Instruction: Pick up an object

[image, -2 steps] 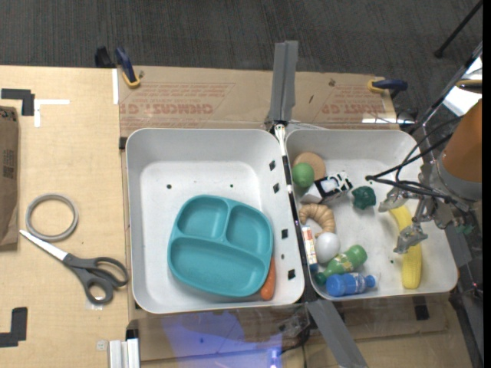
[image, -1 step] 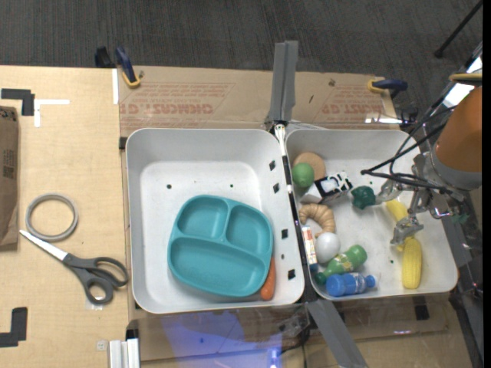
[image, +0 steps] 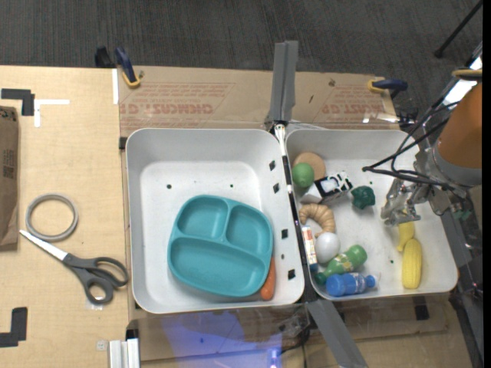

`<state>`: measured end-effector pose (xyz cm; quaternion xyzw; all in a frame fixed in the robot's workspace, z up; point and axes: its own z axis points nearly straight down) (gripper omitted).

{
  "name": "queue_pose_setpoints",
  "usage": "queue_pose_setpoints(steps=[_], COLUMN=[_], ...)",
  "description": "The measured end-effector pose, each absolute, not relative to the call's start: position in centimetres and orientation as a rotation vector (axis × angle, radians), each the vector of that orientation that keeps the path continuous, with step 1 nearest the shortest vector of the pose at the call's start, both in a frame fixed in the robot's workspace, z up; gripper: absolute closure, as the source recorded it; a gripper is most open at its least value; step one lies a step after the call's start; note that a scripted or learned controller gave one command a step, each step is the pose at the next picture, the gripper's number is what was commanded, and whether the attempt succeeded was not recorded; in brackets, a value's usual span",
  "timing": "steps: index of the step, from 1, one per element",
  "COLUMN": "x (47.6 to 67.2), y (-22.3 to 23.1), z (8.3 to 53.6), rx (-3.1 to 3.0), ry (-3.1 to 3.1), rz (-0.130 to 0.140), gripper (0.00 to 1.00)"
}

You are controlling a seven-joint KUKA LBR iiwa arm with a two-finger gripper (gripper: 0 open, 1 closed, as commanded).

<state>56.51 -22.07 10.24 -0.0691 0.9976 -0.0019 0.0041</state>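
Claw (image: 399, 209) low in right bin (image: 383, 140), perhaps touching yellow object (image: 405, 233)

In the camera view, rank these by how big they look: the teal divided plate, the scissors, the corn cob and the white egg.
1. teal divided plate, by far the largest
2. scissors
3. corn cob
4. white egg, the smallest

All lie at similar depth, so the ranking looks safe.

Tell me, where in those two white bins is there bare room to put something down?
Left bin: bare floor along the back wall and left side, around the teal tray. Right bin: a bare patch at the back right, behind the gripper, and a strip between bottle and corn. Its left side is crowded.
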Motion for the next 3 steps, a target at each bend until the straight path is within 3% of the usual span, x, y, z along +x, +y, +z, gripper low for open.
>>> queue_pose_setpoints(steps=[1, 2, 3], x=[56.5, 56.7, 56.7], y=[-22.0, -22.0, -22.0], z=[10.2, 11.2, 11.2], rx=[-0.216, -0.218, -0.219], ry=[3.126, 3.121, 3.122], rz=[-0.005, -0.009, -0.008], gripper=[0.00, 1.00, 0.00])
